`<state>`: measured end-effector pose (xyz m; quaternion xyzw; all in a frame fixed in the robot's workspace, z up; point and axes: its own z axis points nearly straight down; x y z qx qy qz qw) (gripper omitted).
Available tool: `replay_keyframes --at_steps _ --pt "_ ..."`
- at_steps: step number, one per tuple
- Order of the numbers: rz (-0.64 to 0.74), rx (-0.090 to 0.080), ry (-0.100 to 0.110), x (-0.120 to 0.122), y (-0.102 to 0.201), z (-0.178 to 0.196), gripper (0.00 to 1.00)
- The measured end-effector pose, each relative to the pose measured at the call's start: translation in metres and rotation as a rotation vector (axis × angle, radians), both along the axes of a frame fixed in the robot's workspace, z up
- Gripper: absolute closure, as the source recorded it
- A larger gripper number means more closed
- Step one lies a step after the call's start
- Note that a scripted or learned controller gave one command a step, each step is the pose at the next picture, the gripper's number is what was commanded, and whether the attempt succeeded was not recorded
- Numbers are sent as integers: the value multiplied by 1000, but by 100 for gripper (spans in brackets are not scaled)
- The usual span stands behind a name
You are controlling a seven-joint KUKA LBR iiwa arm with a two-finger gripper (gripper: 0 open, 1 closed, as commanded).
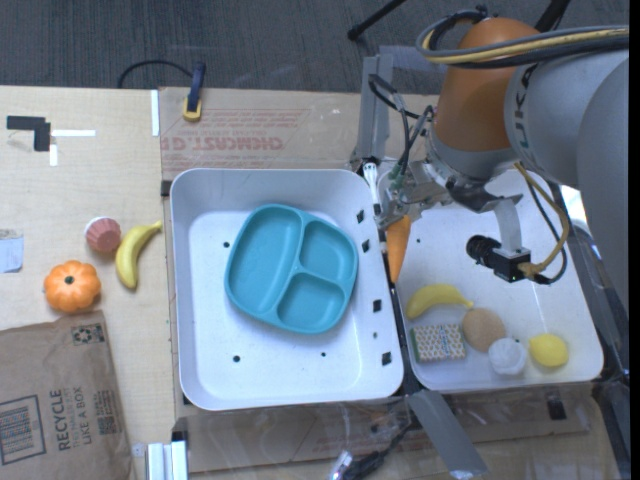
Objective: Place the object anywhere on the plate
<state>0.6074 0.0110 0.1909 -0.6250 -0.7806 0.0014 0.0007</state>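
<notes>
Two white bins side by side at frame centre, the left bin [190, 298] given over to the blue divided plate [290, 266], the right bin [590, 358] to loose pieces: likely source and target kept apart. Gripper [400, 208] low over the shared wall at centre right, an orange carrot [397, 248] just beneath it, seemingly the object, not yet on the plate. Impossible to tell the gripper's state; carrot's upper end hidden, contact uncertain.
</notes>
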Motion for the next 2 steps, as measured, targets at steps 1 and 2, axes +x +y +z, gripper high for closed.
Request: replay_keyframes --at_steps 1,2 --pt "105 0 0 -9 53 0 100" --pt "105 0 0 -9 52 0 0"
